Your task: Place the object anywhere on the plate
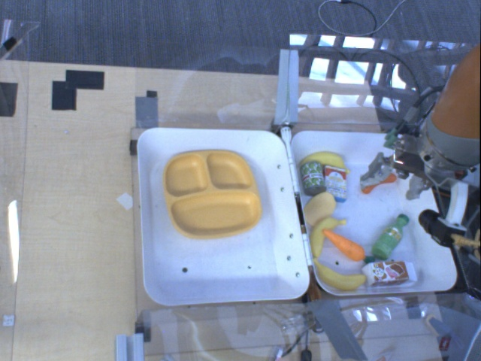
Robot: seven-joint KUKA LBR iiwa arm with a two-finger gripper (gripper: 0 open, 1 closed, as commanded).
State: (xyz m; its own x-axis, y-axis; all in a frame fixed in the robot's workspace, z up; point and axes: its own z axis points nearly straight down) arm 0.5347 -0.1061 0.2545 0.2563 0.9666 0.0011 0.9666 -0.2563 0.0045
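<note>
- End effector [391,173]: hangs over the far right part of the right bin [443,277], on the grey arm with the orange band [458,100] that reaches in from the right. A small orange piece [379,180] sits at its fingertips and looks pinched between narrowly set fingers; the view is too coarse to be sure of a firm hold.
- Task's thing: taken to be that small orange piece, at the end effector, above the right bin floor and well apart from the plate.
- Plate [213,192]: yellow, three compartments (two small on the far side, one long on the near side), lying flat in the left bin [161,277], towards its far half. Nothing lies on it.
- Step in hand, as judged: carry the piece leftwards to the plate. To do it well, lift high enough to pass the raised divider [297,201] between the bins, travel level, and come down over the long near compartment, which offers the widest target. Release low, so a light piece does not bounce out.
- Right bin contents, left side: a green can [312,177] with a small white carton [337,183] just beside it, a yellow item behind them, and further yellow banana-like pieces [334,277] along the near left edge.
- Right bin contents, middle and near: an orange carrot [343,244] resting on the yellow pieces, a green bottle [389,238] lying tilted, and a brown-and-white carton [389,272] at the near edge.
- Desk [68,224]: pale wood, bearing both bins side by side.
</note>
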